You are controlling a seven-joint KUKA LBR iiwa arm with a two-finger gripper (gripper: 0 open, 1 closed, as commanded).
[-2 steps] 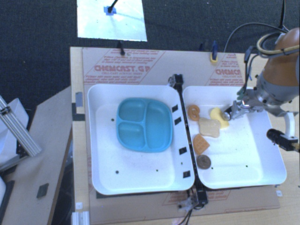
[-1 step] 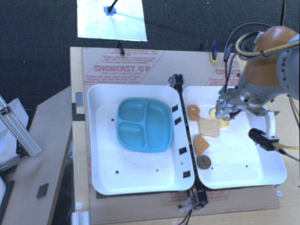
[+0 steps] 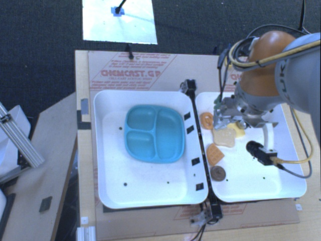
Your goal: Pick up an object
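My gripper (image 3: 224,122) hangs low over the upper left part of the right bin (image 3: 286,185). Directly below and touching distance from it lie a pale bread-like slice (image 3: 224,137) and a yellow piece (image 3: 237,130) partly hidden by the wrist. An orange ring (image 3: 206,120) lies just left of the gripper. Closer to the front sit an orange waffle-like piece (image 3: 214,154) and a brown round disc (image 3: 217,173). Nothing shows as lifted.
The left bin (image 3: 108,185) holds a blue divided plate (image 3: 153,133). A black divider with clips (image 3: 198,134) runs between the bins. A black fitting with a yellow cable (image 3: 261,153) hangs off the arm over the right bin's middle.
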